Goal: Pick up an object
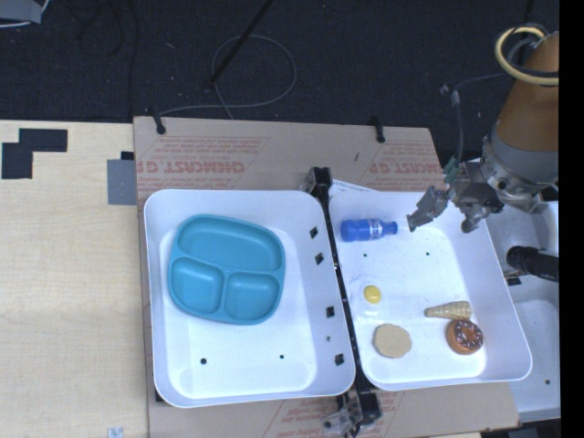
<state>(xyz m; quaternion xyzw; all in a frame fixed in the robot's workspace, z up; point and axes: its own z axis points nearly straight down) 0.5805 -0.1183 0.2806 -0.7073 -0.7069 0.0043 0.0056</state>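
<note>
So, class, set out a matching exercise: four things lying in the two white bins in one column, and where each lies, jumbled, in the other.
Things:
1. blue bottle
2. divided blue plate
3. doughnut
4. yellow ball

Places:
A. left bin, alone
B. right bin, near-right corner, just below the cone
C. right bin, far end, nearest the gripper
D. right bin, above the tan disc

Pairs: 1-C, 2-A, 3-B, 4-D

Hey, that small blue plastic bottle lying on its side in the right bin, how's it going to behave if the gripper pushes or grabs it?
The small blue plastic bottle lies on its side, and its round body would probably roll if nudged. It looks like light plastic, so it may skid on the smooth white bin. The gripper hovers just right of it, fingers spread; curved sides could slip from an off-centre pinch.
</note>
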